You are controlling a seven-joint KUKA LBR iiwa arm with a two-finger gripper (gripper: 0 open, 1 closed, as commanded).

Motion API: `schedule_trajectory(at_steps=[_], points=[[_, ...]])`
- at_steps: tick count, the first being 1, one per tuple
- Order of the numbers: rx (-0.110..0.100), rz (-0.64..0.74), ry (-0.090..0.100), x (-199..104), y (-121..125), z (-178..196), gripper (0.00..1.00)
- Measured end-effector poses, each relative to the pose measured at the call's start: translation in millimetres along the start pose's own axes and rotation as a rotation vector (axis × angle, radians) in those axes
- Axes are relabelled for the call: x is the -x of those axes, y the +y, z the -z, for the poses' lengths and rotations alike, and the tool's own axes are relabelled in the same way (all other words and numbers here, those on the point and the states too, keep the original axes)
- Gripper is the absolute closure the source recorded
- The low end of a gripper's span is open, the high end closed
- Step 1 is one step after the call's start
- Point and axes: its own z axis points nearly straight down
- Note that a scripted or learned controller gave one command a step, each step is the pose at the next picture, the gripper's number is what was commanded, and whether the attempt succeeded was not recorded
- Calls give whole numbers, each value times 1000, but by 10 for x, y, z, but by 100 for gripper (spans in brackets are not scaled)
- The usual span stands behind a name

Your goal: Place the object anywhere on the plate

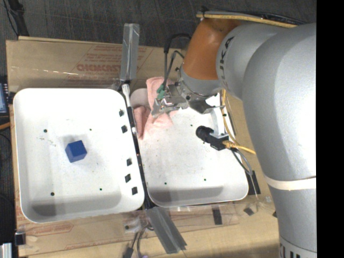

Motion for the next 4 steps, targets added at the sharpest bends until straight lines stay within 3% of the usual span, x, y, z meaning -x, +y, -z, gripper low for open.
schedule_trajectory(at_steps=[1,2,4], points=[[1,7,0,-9,2,403,100],[-1,414,-1,-455,-153,297,100],[0,1224,-3,-1321,-433,427,100]])
